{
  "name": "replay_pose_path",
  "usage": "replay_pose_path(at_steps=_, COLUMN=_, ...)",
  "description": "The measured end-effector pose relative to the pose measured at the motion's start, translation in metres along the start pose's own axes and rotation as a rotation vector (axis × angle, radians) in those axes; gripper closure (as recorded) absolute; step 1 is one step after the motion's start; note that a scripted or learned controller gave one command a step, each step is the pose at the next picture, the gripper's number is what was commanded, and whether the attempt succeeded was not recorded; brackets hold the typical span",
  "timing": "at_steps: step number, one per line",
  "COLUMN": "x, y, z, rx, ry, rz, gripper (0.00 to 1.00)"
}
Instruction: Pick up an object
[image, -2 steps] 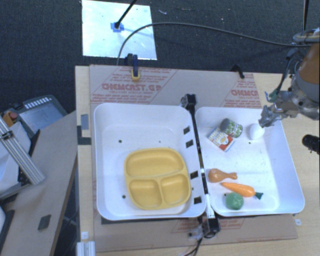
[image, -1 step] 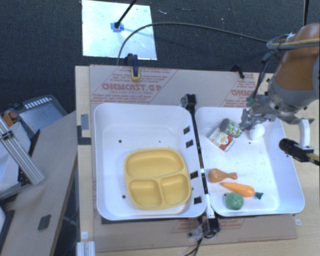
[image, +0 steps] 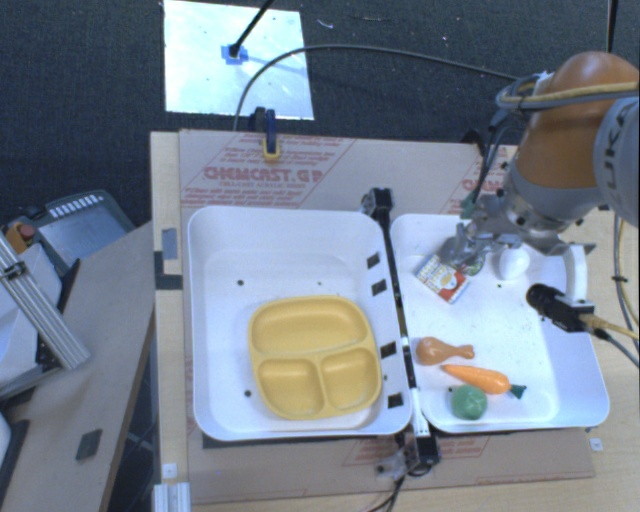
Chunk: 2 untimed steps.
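Table carries two white bins. Pincer over small packet in right bin; I can't tell its opening, wrist hides it. Packet white, red-edged, print unreadable.

Desk: carries two bins side by side.
Left bin: holds a divided tray toward its near side.
Right bin: holds a packet at far left, a drumstick toy near the middle, a carrot toy just nearer, a round toy nearest.
Gripper: over the packet, at the right bin's far side.
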<state>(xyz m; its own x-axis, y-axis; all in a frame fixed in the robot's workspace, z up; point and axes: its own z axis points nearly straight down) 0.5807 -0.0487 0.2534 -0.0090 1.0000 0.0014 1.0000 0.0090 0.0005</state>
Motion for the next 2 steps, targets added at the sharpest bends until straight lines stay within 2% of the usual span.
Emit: replay_pose_path(at_steps=2, x=0.107, y=0.001, z=0.008, rx=-0.001, ry=0.0, rz=0.0, gripper=1.0)
